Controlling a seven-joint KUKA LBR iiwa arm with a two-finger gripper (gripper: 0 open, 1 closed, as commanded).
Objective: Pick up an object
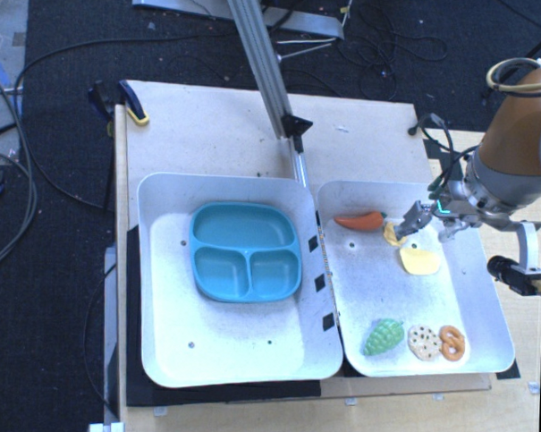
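Looking at the right bin (482,291), we are seeing the hand (429,219) hovering at its upper part, just above the yellow piece (419,260) and right of the orange carrot (361,221). Fingers seem spread, nothing between them, though the view is blurry. The blue tray (246,252) is sitting in the left bin (162,340).

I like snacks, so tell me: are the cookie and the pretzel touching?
Touching. In the camera view, the cookie and the pretzel sit edge to edge in the right bin, no white showing between them.
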